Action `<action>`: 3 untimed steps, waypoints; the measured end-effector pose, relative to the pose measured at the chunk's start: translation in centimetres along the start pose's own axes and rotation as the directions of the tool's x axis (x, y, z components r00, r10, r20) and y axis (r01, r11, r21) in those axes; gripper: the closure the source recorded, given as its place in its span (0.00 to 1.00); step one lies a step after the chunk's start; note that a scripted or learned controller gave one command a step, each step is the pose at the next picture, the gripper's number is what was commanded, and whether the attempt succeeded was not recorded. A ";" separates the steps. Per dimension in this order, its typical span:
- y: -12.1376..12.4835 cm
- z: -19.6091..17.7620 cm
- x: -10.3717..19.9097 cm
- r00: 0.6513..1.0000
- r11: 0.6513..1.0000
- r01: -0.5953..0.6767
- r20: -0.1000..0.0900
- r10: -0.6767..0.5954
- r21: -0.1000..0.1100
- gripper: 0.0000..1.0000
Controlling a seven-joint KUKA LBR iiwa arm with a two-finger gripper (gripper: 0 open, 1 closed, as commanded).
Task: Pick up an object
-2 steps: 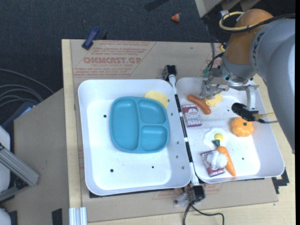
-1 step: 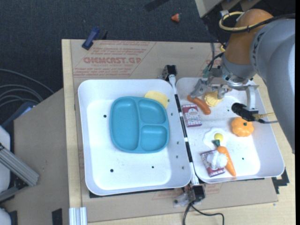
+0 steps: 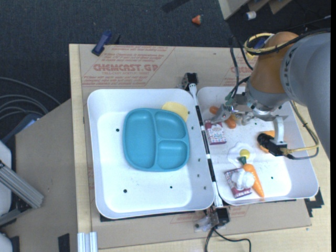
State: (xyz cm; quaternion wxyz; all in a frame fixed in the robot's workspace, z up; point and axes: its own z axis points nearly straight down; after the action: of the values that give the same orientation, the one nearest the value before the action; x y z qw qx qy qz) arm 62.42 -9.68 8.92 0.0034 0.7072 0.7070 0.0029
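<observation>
Partly, the arm (image 3: 294, 62) hides the right bin (image 3: 302, 185).

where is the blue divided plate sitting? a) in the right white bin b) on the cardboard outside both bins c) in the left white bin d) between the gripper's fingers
c: the blue three-compartment plate lies flat in the left shallow white bin, while the orange toy carrot and other small items are in the right shallow white bin.
</observation>
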 end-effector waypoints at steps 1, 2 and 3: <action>0.1 -1.1 0.1 1.000 1.000 -0.001 -0.001 0.001 -0.003 1.00; 0.1 -1.0 0.1 1.000 1.000 -0.001 -0.001 0.001 -0.002 0.00; 3.7 0.5 -1.2 1.000 1.000 0.001 -0.001 -0.001 0.011 0.00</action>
State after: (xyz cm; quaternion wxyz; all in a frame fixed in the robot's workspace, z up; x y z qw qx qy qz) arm 66.12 -10.93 8.46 -0.0012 0.7069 0.7074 -0.0007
